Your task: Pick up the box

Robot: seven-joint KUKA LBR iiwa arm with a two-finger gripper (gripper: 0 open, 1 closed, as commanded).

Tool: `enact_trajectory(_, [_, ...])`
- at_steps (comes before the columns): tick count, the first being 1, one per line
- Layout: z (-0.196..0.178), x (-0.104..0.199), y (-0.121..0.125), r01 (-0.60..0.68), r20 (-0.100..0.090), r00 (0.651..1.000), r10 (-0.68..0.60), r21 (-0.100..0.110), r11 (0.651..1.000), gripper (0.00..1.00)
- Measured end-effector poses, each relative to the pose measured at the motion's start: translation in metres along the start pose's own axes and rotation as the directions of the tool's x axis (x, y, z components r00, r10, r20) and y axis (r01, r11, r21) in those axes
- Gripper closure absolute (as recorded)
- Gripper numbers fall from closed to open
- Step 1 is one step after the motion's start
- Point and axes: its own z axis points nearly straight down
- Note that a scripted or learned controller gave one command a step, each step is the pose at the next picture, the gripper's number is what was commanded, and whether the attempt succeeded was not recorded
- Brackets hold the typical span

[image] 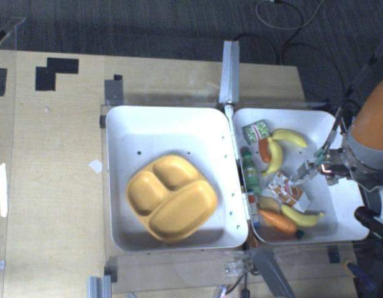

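**Operator:** Looking at the bottom of the frame first, I see a carrot (278, 220) and a banana (301, 215) at the lower edge of the right bin (340, 228). Just above them lies the box (285, 190), flat and tilted, a little right of that bin's left wall.

**Supervisor:** And the tool?

**Operator:** The tool (309, 168) hangs just right of and above the box, not touching it that I can make out. I cannot tell whether it is released or clenched; it's too small and blurred.

**Supervisor:** Which step, then?

**Operator:** The approach, I judge. Next I'd want it centred over the box, clear of the banana, then lowered. Farther up sit two more bananas (279, 148) and a small green carton (256, 131). The left bin (117, 166) holds a yellow tray (172, 196).
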Motion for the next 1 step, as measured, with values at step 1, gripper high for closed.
enact_trajectory(1, [0.0995, -0.0370, 0.0209, -0.031, 0.003, 1.000, 0.031, -0.037, 0.999, 0.00])
